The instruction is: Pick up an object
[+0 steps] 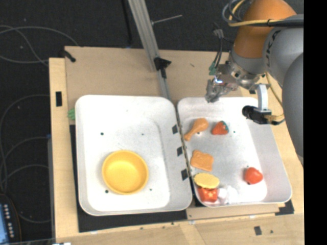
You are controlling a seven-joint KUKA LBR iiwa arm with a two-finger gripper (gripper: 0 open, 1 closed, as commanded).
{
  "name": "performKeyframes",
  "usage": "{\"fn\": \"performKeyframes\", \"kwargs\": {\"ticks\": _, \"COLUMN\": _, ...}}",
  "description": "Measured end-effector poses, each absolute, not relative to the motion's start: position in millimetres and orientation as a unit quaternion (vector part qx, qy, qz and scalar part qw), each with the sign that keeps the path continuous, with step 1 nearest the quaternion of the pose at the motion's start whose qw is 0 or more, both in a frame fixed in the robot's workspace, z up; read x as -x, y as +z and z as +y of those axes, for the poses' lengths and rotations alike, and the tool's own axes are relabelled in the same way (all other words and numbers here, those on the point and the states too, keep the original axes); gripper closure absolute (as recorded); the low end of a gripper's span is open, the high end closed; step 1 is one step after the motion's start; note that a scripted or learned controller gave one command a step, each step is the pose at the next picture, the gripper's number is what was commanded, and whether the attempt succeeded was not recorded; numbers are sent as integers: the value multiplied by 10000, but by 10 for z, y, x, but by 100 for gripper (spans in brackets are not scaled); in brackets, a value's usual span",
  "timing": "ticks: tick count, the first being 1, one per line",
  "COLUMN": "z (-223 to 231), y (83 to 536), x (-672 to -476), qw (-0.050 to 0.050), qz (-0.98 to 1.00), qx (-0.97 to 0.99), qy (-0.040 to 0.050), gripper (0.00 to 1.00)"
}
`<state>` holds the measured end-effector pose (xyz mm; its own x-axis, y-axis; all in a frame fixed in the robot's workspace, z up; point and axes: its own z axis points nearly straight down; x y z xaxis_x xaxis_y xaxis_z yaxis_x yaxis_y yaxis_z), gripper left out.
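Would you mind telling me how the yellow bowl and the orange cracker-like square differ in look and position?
The yellow bowl is round and hollow, while the orange square is flat with corners. The bowl is clearly the larger of the two. The bowl sits in the left bin, the square in the right bin among other toy foods. Both rest on a white bin floor, apart from the gripper.

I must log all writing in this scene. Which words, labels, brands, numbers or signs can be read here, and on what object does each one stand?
No readable text.
The bins, the yellow bowl and the toy foods, such as the drumstick, carry no visible print.
The device at the lower left edge shows blurred bluish marks, too small to read.
The arm shows no legible brand.
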<state>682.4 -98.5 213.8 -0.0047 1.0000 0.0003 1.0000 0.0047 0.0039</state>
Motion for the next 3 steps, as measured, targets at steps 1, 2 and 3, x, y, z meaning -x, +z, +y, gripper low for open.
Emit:
{"fn": "performKeyframes", "kwargs": {"ticks": 1, "z": -567, "y": 2103, "x": -6636, "qw": -4, "qz": 7090, "qx": -7052, "qy": 0, "gripper": 100}}
{"fn": "performKeyframes", "kwargs": {"ticks": 2, "z": 2, "y": 2115, "x": -6419, "qw": -9, "qz": 7097, "qx": -7045, "qy": 2, "gripper": 100}}
{"fn": "performKeyframes", "kwargs": {"ticks": 3, "z": 512, "y": 2283, "x": -6250, "qw": -8, "qz": 7100, "qx": -7042, "qy": 13, "gripper": 100}}
